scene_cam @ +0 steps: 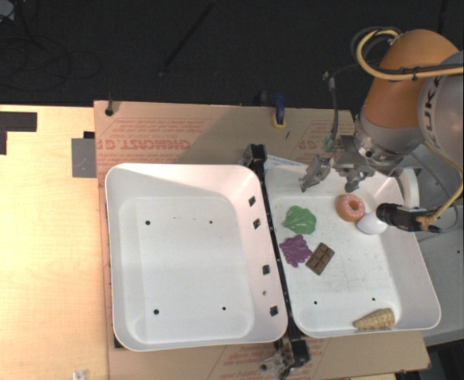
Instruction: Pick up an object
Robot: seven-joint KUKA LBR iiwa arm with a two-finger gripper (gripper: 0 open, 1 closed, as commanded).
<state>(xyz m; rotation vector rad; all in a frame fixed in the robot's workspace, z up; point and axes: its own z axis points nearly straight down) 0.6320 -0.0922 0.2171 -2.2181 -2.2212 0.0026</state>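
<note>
gripper (pixel 332 172): hovering over right bin's (pixel 410 271) far edge, fingers spread, pinching nothing
donut (pixel 350 207): sitting near far right corner
waffle cone (pixel 374 319): lying along near edge

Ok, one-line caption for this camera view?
KUKA arm's gripper hovers open over the right bin, above a doughnut, green and purple lumps, a chocolate piece and a cone.
</note>
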